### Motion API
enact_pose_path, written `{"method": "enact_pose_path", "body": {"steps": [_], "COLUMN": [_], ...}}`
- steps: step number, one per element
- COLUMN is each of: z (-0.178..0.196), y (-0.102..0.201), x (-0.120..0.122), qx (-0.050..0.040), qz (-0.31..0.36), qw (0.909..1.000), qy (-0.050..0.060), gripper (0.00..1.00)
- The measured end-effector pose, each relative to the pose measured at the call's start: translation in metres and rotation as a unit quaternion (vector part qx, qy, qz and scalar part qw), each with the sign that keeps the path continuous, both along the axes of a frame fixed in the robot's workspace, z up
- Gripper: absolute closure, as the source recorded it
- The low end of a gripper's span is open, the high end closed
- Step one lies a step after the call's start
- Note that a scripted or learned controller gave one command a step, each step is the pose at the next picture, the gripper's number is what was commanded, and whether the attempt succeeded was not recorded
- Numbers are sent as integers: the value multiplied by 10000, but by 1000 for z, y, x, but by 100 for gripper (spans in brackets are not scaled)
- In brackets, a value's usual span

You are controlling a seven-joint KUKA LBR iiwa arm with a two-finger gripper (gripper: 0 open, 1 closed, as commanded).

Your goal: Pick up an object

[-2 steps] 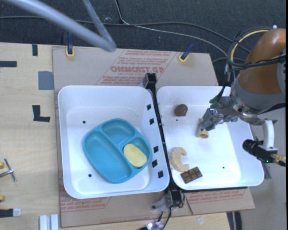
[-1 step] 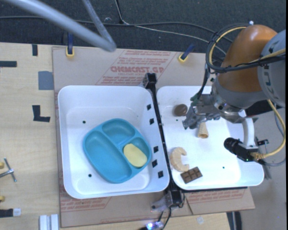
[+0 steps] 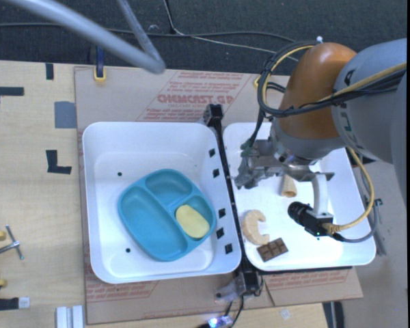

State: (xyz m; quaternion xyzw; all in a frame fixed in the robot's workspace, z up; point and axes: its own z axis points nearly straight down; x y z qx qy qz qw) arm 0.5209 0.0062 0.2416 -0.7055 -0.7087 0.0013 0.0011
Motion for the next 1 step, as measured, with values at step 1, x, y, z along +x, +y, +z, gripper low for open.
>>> {"method": "enact_pose_path", "body": {"steps": [1], "z": [3], "y": [52], "x": [7], "qx": [4], "qz": [11], "qw": [10000], "qy": [-8], "gripper": [100]}}
